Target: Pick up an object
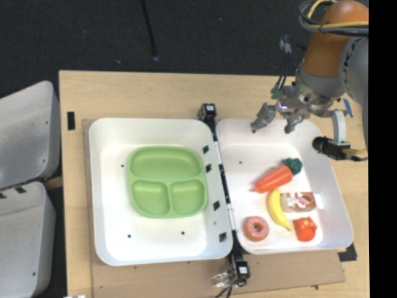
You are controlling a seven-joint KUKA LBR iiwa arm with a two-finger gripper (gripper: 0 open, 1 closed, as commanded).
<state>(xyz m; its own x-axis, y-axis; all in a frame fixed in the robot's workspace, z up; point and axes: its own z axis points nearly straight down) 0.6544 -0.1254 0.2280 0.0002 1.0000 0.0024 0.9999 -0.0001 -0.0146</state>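
The right bin (248,141) holds an orange carrot (275,177) with a green top, a yellow banana (276,210), a pink donut (255,228), a red pepper-like toy (304,228) and a small wrapped snack (298,201). My gripper (274,123) hangs over the far end of this bin, well above and behind the carrot. Its two fingers are spread apart and nothing sits between them.
In the left bin (111,228) lies a green divided plate (167,180). A row of black clips (218,185) runs along the seam between the bins. The wooden bench (77,98) surrounds both bins, and white panels (25,166) stand at far left.
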